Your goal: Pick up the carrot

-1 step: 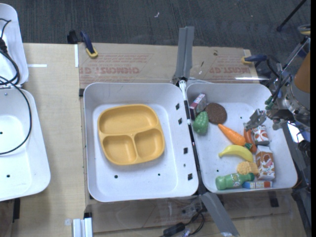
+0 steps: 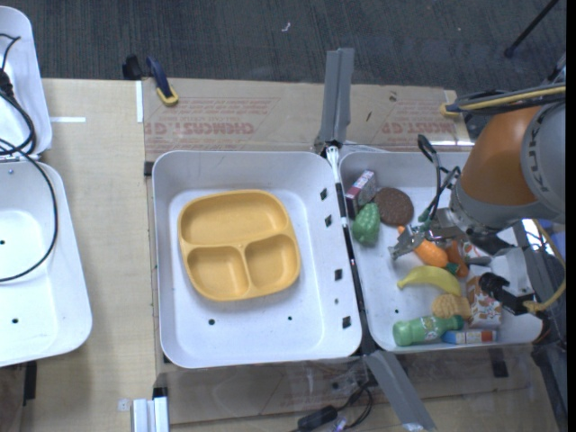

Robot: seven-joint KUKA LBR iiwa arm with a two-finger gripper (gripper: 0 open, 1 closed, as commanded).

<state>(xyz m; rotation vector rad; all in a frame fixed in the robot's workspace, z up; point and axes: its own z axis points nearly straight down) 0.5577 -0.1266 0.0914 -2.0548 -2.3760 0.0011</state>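
The carrot (image 2: 432,253), small and orange, lies in the right bin (image 2: 378,309) just above a yellow banana (image 2: 430,280). My gripper (image 2: 407,243) reaches in from the right and sits low over the bin, right at the carrot's left end and touching or nearly touching it. The grey and orange arm (image 2: 504,165) rises behind it and hides the bin's far right side. The carrot still looks close to the bin floor among the other items.
The right bin also holds a green vegetable (image 2: 365,223), a brown round cookie (image 2: 393,206), a small pink box (image 2: 362,185), a green bottle (image 2: 421,330) and a corn piece (image 2: 450,306). A yellow divided tray (image 2: 238,243) sits in the left bin (image 2: 171,313).
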